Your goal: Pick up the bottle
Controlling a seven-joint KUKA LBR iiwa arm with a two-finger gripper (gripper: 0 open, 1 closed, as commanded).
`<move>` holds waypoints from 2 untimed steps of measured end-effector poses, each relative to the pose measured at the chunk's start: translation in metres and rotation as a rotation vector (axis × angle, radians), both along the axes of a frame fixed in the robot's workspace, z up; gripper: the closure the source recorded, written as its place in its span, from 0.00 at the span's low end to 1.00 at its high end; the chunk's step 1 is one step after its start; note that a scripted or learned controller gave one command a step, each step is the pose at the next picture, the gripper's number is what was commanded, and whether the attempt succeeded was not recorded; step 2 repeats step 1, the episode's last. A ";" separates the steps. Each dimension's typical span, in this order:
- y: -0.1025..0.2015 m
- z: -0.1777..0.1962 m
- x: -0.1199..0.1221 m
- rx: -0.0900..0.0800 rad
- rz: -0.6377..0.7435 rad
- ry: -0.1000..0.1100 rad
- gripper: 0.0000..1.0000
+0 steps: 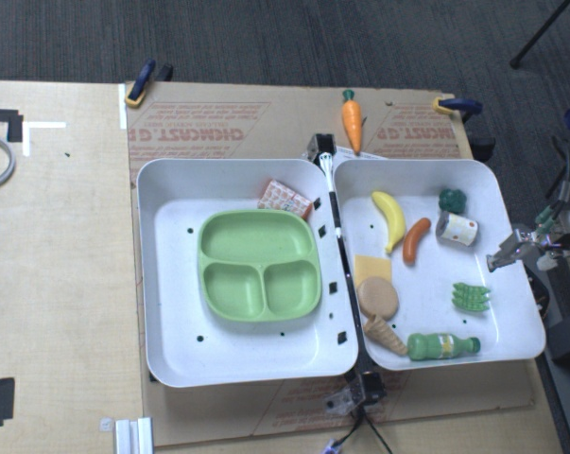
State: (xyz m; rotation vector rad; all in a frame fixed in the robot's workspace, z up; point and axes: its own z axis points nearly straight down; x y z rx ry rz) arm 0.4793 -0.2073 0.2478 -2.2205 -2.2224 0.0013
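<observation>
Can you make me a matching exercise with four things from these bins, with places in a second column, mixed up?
Things:
1. bottle
2. carrot
3. green tray
4. banana

Places:
A. in the left bin
B. on the cardboard beyond the bins
C. upper middle of the right bin, beside the sausage
D. lying along the right bin's near edge

Pairs: 1-D, 2-B, 3-A, 4-C

One fixed camera looks down at a slant from well above the worktop (58,253), taking in both white bins (162,282) side by side and dark floor beyond.
</observation>
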 end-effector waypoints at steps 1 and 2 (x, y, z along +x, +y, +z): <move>0.000 0.009 0.001 -0.001 0.002 0.000 1.00; 0.000 0.009 0.001 -0.001 0.002 0.000 1.00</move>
